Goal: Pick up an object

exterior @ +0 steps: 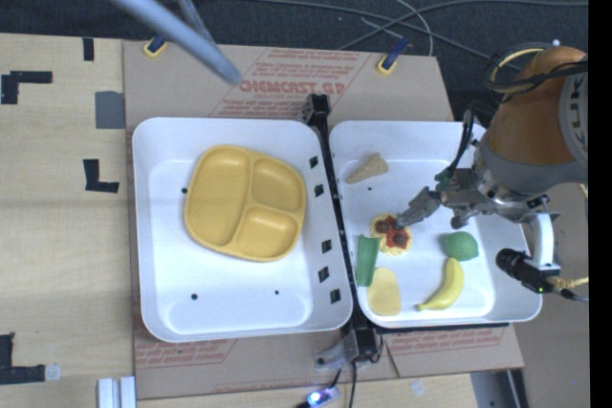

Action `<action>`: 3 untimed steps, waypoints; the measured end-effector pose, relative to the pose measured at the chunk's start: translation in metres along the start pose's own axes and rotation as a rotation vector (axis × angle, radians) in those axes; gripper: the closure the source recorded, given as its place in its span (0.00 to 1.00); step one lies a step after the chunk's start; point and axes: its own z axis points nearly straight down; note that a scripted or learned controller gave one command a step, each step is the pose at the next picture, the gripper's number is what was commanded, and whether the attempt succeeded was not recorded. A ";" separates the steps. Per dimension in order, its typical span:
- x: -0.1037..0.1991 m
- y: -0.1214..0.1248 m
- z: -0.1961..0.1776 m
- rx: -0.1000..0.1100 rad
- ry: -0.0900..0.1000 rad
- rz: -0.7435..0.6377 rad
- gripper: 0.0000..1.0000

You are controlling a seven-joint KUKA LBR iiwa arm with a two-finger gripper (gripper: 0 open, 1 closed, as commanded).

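I'm down low in the right-hand shallow white bin (507,306), my gripper (409,213) reaching toward the small red-and-yellow toy food piece (392,232), tip just beside it. That's my target, I judge: the approach step, nothing lifted yet. Whether my jaws stand open or closed, I cannot tell from here. Next calls for settling squarely over the piece. Crowding it: a green pepper slice (367,260) and pale yellow lump (384,291) close below. Yellow banana (444,286), green round piece (460,246) and tan wedge (366,169) lie apart.
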 end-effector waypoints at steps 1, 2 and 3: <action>0.000 0.003 -0.006 -0.012 -0.002 -0.004 0.00; 0.001 -0.001 0.058 -0.006 -0.001 -0.003 0.00; 0.001 0.000 0.102 -0.015 -0.003 -0.002 0.00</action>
